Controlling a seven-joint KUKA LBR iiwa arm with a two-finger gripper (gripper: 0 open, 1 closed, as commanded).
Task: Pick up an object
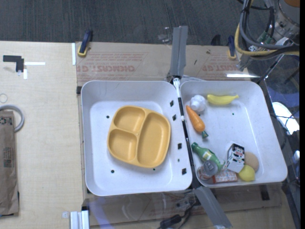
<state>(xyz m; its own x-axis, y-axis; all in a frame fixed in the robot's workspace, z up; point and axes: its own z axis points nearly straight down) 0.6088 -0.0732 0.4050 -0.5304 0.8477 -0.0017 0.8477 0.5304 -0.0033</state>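
Arm's end (pixel 281 23) recorded at the top right corner of the camera view, hung with black and yellow cables (pixel 250 18), beyond the far right corner of the right bin (pixel 268 109); the gripper's opening, and whether anything is held, cannot be told from this view. No object is seen lifted: all candidates are noted lying in the right bin, down and to the left of the arm's end. Nearest to it, a banana (pixel 222 98) is logged by the far wall, with a white garlic bulb (pixel 198 102) just left of the banana and a carrot (pixel 195 119) touching the bulb's near side. Farther from the arm's end, at the bin's near edge, a cluster is observed: a green bottle (pixel 206 153), a round tin (pixel 208 169) against it, a red and white packet (pixel 224 177), a small white carton (pixel 235 157), a tan round item (pixel 253 161) and a lemon (pixel 246 173). Farthest left of the arm's end, a yellow divided plate (pixel 139 136) is noted lying alone in the left bin (pixel 86 128).
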